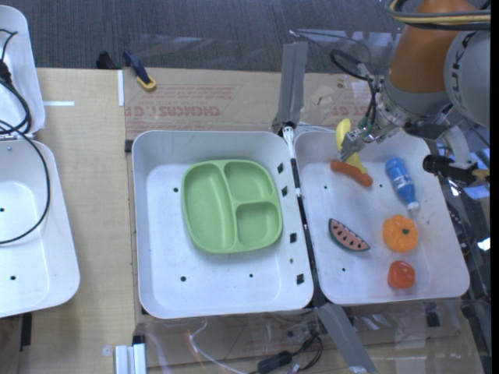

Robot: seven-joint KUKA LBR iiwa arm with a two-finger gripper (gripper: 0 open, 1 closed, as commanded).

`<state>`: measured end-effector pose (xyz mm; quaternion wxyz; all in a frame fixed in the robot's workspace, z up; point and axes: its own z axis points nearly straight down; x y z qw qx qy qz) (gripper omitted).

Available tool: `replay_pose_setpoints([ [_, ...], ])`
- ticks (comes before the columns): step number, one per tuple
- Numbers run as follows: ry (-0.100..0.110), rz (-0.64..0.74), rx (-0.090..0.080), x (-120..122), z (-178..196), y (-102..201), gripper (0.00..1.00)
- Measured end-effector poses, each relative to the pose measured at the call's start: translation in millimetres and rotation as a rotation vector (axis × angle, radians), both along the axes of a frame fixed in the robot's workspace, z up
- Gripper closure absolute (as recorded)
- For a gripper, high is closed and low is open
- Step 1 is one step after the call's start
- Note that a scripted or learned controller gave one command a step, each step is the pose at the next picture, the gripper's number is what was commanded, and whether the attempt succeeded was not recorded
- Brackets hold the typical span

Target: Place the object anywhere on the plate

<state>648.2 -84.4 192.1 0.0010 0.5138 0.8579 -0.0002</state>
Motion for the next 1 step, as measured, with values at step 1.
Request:
replay_pose_setpoints([
  [1,0.003,0.188,0.001,-48.5,-0.7,68.9,1.0],
])
